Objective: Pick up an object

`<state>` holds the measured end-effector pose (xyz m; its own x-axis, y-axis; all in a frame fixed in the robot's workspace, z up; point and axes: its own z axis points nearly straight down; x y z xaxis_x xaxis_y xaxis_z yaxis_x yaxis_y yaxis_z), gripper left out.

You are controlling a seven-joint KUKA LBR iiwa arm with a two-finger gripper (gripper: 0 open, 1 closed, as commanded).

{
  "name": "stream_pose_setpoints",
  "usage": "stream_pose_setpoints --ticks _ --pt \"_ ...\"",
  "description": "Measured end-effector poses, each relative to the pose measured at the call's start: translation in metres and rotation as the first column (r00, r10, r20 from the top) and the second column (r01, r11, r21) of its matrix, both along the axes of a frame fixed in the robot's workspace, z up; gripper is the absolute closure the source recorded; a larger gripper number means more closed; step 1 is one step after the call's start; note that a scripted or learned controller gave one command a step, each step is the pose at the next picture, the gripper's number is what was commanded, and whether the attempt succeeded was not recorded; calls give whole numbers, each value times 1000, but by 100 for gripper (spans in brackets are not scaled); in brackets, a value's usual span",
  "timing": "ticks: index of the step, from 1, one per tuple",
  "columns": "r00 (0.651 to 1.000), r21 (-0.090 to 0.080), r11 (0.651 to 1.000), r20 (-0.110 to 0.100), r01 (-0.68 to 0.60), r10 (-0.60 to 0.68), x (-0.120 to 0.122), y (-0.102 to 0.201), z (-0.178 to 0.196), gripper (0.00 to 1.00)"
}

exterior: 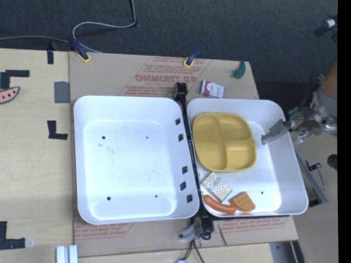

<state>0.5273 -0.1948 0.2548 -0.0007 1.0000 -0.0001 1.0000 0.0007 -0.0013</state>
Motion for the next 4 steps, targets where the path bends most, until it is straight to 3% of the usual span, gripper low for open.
stream_pose_setpoints --ticks 1,2,3,4 --pt "1000 1 1000 -1 -1 1 64 36 -126 0" --pt "1000 -1 1000 6 -1 1 114 4 -167 0" --pt "1000 -9 1000 12 0 1 115 2 -156 100" --pt "1000 -2 1000 3 0 0 55 -9 -34 100"
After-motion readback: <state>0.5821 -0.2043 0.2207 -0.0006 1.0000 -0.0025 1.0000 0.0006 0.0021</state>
